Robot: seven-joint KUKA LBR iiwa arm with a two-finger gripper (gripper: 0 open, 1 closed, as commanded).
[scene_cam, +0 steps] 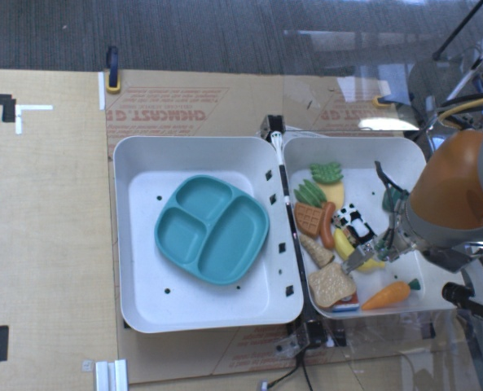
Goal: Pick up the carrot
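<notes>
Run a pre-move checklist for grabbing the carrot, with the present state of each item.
1. Carrot in view, near front of right bin: ok.
2. Carrot top unobstructed, nothing lying on it: ok.
3. Claw over the carrot: not ok; it sits up and left, above the toy pile.
4. Claw free of other toys: cannot tell; it overlaps the yellow piece.
5. Room beside carrot: bread slice lies close to its left: cannot tell.

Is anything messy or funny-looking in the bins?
Nothing looks spilled or broken. The toy food is heaped in a jumble in the right bin, while the carrot lies alone near that bin's front edge. The teal plate sits a bit crooked in the left bin, holding no food.
</notes>
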